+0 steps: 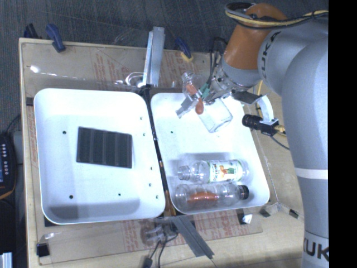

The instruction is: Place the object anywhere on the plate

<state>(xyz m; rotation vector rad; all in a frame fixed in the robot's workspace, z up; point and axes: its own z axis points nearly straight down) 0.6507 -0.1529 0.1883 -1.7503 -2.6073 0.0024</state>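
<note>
The big grey arm (304, 121) comes in from the right side. It has an orange band (248, 43) near its wrist. Its gripper (196, 100) hangs over the far part of the right bin (254, 166).

A clear plastic thing (215, 116) sits right under the gripper. It looks like a see-through bottle or cup, tilted to one side. It seems lifted up off the bin floor, and its soft shadow falls on the white below it. The fingers (184, 109) are hard to make out, because they are small and mixed up with wires and shiny bits. I cannot tell if they are spread apart or pinching the clear thing.

Two more clear bottles lie on their sides at the near end of the right bin, one just beside the other. The far one has an orange and green label (215, 171). The near one has a black cap and something red inside (209, 194). It rests against the near wall of the bin.

The left bin (50, 166) is white too. A dark flat plate (105, 147) lies in the middle of it, with faint stripes. It is a rectangle. The clear thing is well apart from this plate, in the other bin.

Both bins sit side by side on the bench (83, 60). Blue clamps (54, 37) grip the far edge of the bench.
</note>
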